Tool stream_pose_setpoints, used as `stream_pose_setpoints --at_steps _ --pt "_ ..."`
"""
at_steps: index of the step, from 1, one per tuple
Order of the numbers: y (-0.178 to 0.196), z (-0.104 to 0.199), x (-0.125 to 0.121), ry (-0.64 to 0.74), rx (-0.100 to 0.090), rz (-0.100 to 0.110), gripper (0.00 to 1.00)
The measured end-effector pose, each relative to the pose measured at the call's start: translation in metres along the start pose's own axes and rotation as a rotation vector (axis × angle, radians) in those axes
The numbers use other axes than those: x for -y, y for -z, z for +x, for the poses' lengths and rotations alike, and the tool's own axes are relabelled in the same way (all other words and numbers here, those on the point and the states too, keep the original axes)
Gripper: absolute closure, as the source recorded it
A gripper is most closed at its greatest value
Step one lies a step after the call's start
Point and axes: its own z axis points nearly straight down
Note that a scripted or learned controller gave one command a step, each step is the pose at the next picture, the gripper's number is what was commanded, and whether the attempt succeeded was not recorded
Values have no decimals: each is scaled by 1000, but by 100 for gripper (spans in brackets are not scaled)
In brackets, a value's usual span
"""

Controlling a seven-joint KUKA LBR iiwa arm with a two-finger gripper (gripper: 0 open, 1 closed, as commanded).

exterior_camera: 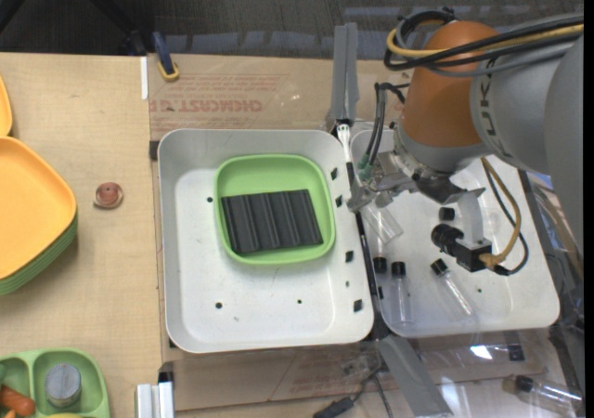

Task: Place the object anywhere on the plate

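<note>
While the big grey arm [520,82] leans over the right bin [520,309], its gripper [371,186] hangs low by the wall between both bins, and I cannot tell how it is set. On the green plate [274,173] in the left bin [186,249] lies a dark ridged block [272,221].

Plate [275,171]: green, in the left bin [190,295], bearing a dark ridged block [271,221].
Arm [501,100]: above the right bin [520,305], toward the desk's right edge.
</note>
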Motion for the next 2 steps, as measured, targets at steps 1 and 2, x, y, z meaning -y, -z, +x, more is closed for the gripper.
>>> stream_pose_setpoints --at_steps 1,2 --pt "0 0 0 0 0 0 0" --pt "11 34 -11 -12 1 -2 0"
